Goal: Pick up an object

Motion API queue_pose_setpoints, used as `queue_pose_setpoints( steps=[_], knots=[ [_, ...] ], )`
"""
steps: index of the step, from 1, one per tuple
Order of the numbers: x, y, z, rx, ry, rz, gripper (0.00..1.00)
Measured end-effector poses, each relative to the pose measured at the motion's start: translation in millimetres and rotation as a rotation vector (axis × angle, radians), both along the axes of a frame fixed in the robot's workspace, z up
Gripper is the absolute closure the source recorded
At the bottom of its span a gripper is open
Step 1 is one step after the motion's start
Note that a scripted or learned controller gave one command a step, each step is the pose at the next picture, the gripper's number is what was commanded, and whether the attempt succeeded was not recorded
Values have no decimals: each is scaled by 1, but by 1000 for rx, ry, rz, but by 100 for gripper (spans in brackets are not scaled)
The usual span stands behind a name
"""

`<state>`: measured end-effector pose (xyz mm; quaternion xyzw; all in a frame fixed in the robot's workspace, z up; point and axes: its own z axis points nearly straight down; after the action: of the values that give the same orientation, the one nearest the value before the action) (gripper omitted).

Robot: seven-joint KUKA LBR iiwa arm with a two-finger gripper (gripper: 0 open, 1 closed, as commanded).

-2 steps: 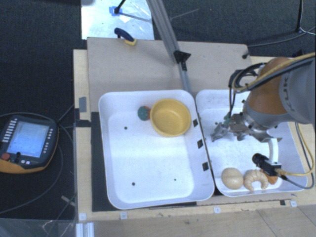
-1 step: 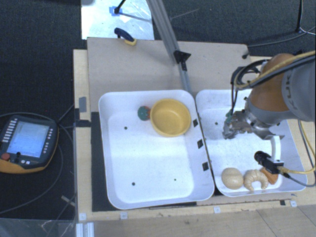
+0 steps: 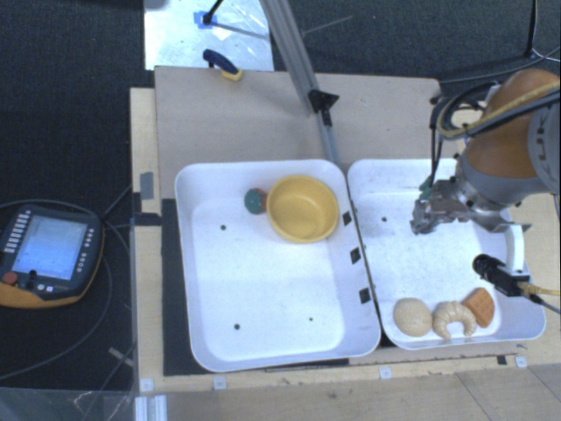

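grey arm (image 3: 513, 147) bent over right bin (image 3: 386, 182), fingers (image 3: 422, 220) spread unclear

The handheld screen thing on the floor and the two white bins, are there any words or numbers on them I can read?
None can be read.
Teach pendant: its screen glows blue, but whatever it displays is too blurred to read.
Left bin and right bin: dark marks only, no letters.
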<state>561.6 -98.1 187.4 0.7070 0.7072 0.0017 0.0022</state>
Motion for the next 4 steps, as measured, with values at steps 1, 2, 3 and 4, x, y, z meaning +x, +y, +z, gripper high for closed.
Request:
queue_pose_setpoints(
  steps=[1, 2, 3, 4],
  knots=[
    [-6, -3, 59, 0, -1, 0, 100],
    [-6, -3, 67, 1, 4, 0, 100],
    [-11, 55, 56, 2, 5, 5, 100],
    [-19, 106, 44, 2, 5, 4, 100]
  ],
)
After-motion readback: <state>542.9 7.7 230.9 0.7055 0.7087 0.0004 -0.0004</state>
